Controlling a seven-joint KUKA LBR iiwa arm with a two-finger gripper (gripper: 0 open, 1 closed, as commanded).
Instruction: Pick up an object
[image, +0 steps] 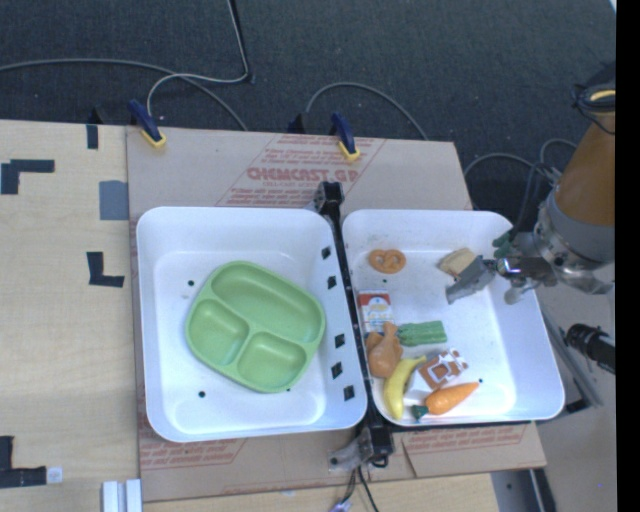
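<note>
Reaching in from the right, the gripper (470, 285) hangs over the upper right part of the right bin (520, 330), its grey fingertips pointing left toward the middle of that bin; nothing sits between them, and from this angle I cannot tell whether they are spread or pressed together. Just above and left of the fingertips lies a tan wedge-shaped piece (458, 262), close to them but not gripped. Further left, near the divider, rests an orange pretzel-like toy (387, 261). Below it a small red and white carton (375, 307) lies against the bin's left wall, with a green ridged block (421, 333) just to its right. A brown drumstick-shaped toy (383, 352) sits under the carton, touching a yellow banana (399, 386) that curves down toward the front wall. Beside the banana are a red and white waffle-patterned piece (441, 368) and an orange carrot (451, 398), the carrot lying nearest the front edge. The left bin (165, 300) holds a light green divided plate (255, 326), tilted slightly in the view and well apart from the arm. Both bins rest on a cardboard sheet (290, 170) held by two blue and yellow clamps (147, 124) at its far edge.
</note>
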